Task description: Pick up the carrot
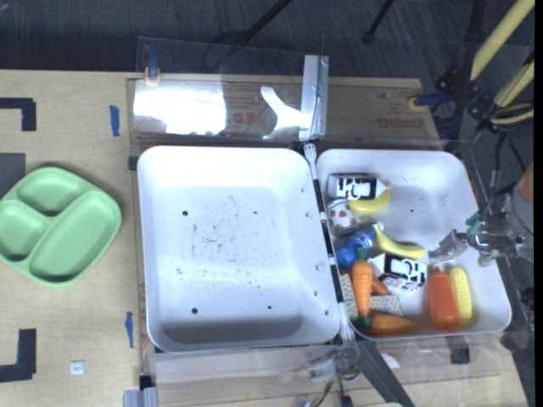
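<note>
Carrot lying at the left edge of the right bin, gripper hanging over that bin's right rim.

No lettering is reading clearly: two black-and-white printed packets, one (pixel 351 185) near the right bin's (pixel 424 166) back-left corner and one (pixel 405 271) mid-bin, are showing blocky marks too blurred to make out. The gripper (pixel 462 242) is reaching in from the right, its metal fingers pointing left over the bin's right rim, and how wide they are standing cannot be told; nothing is showing between them. The carrot (pixel 362 285) is lying near the front-left corner, beside a blue toy (pixel 351 249), with a second carrot (pixel 392 321) along the front wall. Two bananas (pixel 372 203) are resting mid-bin. The left bin (pixel 170 176) is sitting alongside, and a green divided plate (pixel 55 225) is lying at the bench's left edge.
</note>
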You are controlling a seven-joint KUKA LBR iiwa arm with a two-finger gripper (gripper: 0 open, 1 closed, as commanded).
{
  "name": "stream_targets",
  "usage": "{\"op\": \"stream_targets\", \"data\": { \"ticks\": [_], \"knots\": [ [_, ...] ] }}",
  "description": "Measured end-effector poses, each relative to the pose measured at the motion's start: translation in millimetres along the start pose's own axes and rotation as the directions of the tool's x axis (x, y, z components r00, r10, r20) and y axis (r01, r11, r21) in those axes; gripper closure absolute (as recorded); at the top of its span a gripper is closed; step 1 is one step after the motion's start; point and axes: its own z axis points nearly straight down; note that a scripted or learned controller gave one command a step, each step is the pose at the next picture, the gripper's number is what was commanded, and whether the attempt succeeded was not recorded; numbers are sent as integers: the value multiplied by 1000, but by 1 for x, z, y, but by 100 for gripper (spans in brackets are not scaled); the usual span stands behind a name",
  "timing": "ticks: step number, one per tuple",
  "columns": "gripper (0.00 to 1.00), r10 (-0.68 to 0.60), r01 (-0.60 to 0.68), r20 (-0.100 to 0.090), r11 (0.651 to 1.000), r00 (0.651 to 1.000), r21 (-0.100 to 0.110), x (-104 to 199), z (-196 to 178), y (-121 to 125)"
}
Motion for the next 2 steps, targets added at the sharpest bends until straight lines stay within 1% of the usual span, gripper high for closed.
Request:
{"op": "stream_targets", "data": {
  "ticks": [1,2],
  "knots": [
    [0,157,-157,1,988,988,0,-14,-12,0],
    [0,-58,58,1,998,998,-7,-12,58,27]
  ]
}}
